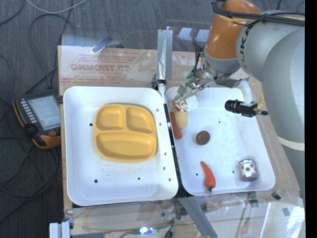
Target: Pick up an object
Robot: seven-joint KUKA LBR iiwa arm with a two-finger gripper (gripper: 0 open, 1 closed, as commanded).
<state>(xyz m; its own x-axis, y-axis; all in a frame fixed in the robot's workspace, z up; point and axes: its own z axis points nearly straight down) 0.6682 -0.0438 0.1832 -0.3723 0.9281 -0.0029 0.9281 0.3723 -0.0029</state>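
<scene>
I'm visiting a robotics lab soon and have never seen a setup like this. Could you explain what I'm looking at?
This is one picture, taken by a camera fixed above a bench and looking down at a slant. The big grey machine with the orange band is a robot arm reaching in from the right. Its gripper, the arm's "hand", is over the upper left corner of the right bin.

Two shallow white bins sit side by side. The left bin holds a yellow divided plate. The right bin holds a carrot, a brown round thing and a small white pot with red marks. By its left wall, near the gripper, a pale yellow piece lies beside a reddish stick.

I cannot tell whether the gripper holds anything.
</scene>
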